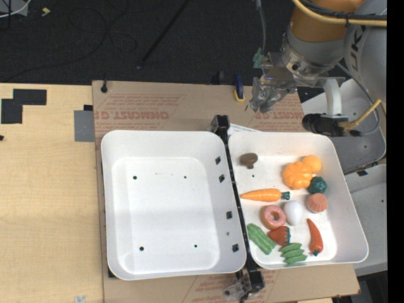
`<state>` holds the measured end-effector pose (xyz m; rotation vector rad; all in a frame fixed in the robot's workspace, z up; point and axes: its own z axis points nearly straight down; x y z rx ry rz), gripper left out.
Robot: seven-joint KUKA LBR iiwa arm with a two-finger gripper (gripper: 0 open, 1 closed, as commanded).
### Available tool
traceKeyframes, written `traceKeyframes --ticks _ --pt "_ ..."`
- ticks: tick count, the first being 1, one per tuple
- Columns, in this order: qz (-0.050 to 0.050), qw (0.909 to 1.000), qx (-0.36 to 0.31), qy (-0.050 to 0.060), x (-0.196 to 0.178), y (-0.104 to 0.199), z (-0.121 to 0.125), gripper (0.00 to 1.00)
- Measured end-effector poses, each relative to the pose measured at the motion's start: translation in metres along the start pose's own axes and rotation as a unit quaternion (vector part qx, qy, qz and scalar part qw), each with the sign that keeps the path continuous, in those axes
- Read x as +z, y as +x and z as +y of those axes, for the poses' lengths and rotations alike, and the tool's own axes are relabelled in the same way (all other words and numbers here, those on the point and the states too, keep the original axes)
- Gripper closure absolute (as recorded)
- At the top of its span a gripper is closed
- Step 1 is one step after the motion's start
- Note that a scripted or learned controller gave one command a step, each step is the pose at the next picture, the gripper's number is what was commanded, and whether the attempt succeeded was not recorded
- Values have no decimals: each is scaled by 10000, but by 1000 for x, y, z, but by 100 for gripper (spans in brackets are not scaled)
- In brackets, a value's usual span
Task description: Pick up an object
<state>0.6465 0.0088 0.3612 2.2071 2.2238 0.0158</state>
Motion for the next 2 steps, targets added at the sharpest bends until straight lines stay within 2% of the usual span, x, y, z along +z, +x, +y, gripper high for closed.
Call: traceKeyframes --ticks 1,2 --pt "2 10000 6 66 -38 62 -1 100" --pt "8 10000 3 14 -184 119 1 100"
